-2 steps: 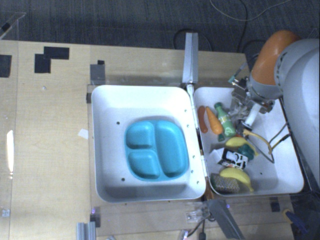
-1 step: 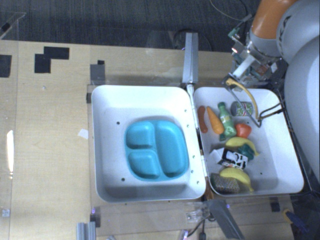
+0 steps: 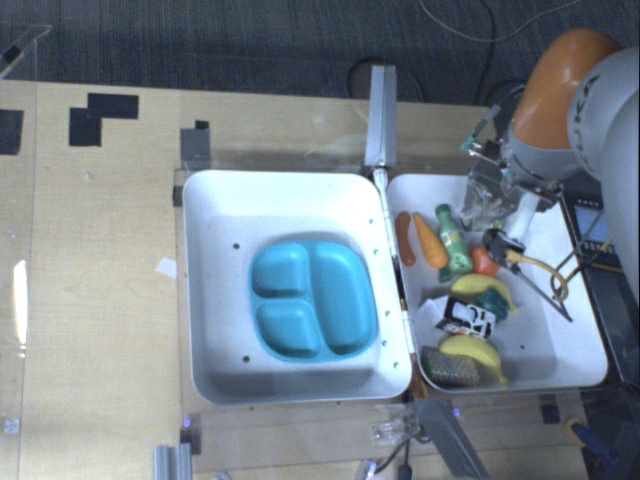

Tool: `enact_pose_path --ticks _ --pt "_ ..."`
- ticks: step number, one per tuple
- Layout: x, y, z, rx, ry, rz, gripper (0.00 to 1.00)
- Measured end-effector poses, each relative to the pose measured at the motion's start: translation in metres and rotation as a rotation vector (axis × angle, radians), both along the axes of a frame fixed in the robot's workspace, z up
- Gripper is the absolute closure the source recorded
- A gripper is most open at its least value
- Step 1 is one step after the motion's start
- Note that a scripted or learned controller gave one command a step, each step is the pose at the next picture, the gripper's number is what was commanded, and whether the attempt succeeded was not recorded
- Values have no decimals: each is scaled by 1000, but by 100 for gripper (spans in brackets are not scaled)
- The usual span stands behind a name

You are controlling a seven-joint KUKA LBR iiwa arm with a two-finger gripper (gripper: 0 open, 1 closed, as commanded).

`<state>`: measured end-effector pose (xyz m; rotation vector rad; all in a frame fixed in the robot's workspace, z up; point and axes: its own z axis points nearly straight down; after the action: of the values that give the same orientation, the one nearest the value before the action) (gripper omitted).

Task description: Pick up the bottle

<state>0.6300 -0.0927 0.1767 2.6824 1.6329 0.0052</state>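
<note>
A small green bottle [image 3: 452, 238] lies in the right bin [image 3: 580, 348], near its upper middle, between an orange carrot [image 3: 431, 243] and a red piece [image 3: 484, 261]. My gripper [image 3: 480, 206] hangs just above and to the right of the bottle, close to its upper end. The wrist hides the fingertips, and nothing is seen held between them.
The right bin also holds a red sausage [image 3: 405, 238], two bananas [image 3: 482, 288] [image 3: 472, 352], a black-and-white item [image 3: 468, 317] and a grey scrubber [image 3: 452, 369]. The left bin [image 3: 215, 268] holds a blue divided tray [image 3: 308, 298]. A cable loops at the bin's right side.
</note>
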Motion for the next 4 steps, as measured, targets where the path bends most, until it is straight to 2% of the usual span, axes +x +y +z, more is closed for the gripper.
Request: enact_pose_path --ticks 1,2,3,4 --pt "2 1 12 1 -5 3 100" --pt "2 1 12 1 -5 3 0" --pt "15 -24 -89 -1 -4 -62 0" --pt "17 -22 -77 1 -9 -59 100"
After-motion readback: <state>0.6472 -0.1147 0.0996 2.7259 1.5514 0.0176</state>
